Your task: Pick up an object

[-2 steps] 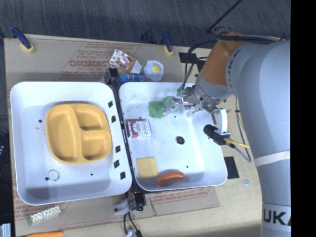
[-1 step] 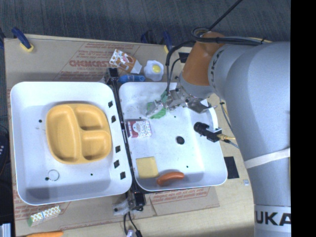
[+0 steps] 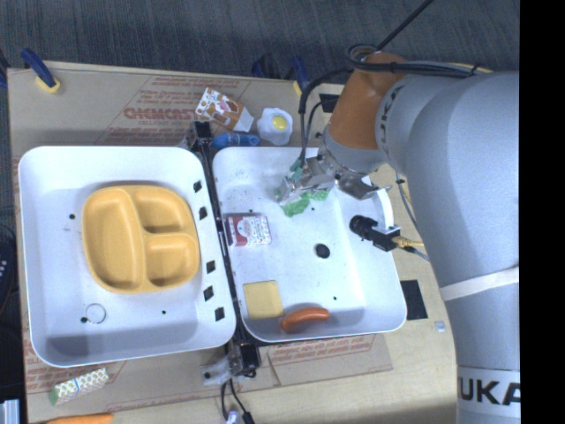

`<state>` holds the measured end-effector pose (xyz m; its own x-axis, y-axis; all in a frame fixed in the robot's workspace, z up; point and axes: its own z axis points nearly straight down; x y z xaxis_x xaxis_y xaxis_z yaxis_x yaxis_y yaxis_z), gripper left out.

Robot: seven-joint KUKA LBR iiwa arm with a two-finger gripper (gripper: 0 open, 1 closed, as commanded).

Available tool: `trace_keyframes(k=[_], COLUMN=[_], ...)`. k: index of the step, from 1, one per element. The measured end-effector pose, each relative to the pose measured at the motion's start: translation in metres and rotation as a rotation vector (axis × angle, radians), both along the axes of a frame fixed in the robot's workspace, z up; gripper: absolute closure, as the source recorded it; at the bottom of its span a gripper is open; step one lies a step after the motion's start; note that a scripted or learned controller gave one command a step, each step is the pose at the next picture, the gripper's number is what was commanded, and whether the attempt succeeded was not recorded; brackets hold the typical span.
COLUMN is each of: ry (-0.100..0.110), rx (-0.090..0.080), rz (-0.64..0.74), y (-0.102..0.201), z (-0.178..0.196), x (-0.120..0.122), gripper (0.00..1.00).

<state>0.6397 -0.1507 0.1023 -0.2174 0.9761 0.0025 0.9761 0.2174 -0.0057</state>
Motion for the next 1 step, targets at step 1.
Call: trace_keyframes(k=[1], ry=[-0.005], rx=[-0.001], rz=[0.022], y=[0.0496], z=[0.0936], x=[-0.0394], gripper=[1.00])
